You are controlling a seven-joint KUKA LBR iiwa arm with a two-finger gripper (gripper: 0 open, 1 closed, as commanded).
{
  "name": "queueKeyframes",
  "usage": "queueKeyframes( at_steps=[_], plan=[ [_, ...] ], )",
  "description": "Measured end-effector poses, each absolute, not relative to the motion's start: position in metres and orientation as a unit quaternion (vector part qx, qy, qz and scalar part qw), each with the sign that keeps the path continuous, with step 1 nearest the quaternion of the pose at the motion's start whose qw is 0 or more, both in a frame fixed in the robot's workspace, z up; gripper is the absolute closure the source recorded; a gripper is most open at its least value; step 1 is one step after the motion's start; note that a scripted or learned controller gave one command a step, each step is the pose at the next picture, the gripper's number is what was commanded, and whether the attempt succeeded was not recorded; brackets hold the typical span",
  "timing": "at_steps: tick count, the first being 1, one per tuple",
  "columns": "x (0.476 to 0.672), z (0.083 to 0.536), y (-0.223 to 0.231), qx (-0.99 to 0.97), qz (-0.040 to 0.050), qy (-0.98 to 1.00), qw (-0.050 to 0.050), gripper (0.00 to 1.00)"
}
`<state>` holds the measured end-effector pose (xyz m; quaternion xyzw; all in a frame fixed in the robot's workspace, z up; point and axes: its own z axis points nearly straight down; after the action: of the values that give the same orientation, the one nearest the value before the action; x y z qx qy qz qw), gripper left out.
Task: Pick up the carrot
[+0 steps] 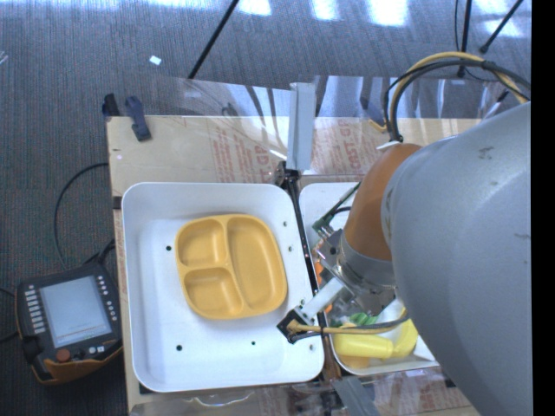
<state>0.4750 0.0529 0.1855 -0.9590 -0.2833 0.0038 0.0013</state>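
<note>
The arm reaches down into the right bin (334, 196) and its grey wrist covers most of that bin. My gripper (330, 251) shows as a bit of metal below the orange band, close to the bin's left wall. A thin orange sliver (318, 272), which looks like the carrot, peeks out right beside the gripper against that wall. The rest of it is hidden by the wrist. I cannot tell whether it is touched or held.
The left bin (147, 232) holds a yellow divided plate (231, 264) at its middle. In the right bin's near corner lie yellow items (368, 346) and a small green piece (362, 319). A teach pendant (68, 317) sits left of the bench.
</note>
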Motion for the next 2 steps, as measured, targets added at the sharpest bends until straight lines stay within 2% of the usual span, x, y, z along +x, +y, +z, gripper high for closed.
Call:
queueKeyframes(
  at_steps=[1,2],
  plan=[
    [0.479,0.094,0.122,-0.989,0.0056,-0.146,0.001,1.0],
    [0.474,0.139,0.196,-0.992,0.0025,-0.122,0.002,1.0]
  ],
)
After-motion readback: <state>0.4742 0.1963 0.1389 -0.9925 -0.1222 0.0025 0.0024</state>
